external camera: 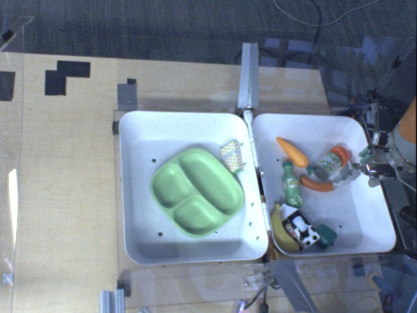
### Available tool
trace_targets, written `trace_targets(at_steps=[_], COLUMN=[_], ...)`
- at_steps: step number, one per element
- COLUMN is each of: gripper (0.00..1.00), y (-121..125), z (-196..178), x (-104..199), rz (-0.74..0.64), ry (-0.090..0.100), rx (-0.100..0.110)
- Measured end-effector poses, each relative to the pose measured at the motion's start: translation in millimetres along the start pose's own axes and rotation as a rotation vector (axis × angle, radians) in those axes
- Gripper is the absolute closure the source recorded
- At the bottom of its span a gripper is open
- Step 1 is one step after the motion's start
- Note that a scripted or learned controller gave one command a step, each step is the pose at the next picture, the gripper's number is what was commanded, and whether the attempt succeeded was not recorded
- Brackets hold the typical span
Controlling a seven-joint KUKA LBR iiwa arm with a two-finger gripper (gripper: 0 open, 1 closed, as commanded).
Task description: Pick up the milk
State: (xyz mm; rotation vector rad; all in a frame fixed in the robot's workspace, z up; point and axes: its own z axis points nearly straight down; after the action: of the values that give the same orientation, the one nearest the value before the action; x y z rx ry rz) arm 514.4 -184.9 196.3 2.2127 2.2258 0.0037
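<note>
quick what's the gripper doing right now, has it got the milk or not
Gripper: at the right bin's right edge; jaws' state cannot be told. The milk lies near the front of that bin, apart from it.

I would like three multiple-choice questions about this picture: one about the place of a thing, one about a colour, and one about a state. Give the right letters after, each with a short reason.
1. Where is the milk carton?
A. on the green plate
B. in the right bin, near its front edge
C. outside both bins

2. What colour is the divided plate in the left bin?
A. green
B. red
C. blue

3. How does the green bottle stand?
A. upright
B. lying on its side
C. held in the air

Answers: 1 B, it lies beside the banana in the right bin. 2 A, its surface is light green. 3 B, its full length rests on the bin floor.
</note>
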Motion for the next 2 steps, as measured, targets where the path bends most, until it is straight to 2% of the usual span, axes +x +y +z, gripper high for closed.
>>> trace_targets(at_steps=[1, 2], gripper=[0.0, 0.0], y=[67.3, 39.3], z=[76.4, 104.7], x=[32.1, 82.4], rz=[0.014, -0.176], ry=[0.0, -0.008], rx=[0.0, -0.014])
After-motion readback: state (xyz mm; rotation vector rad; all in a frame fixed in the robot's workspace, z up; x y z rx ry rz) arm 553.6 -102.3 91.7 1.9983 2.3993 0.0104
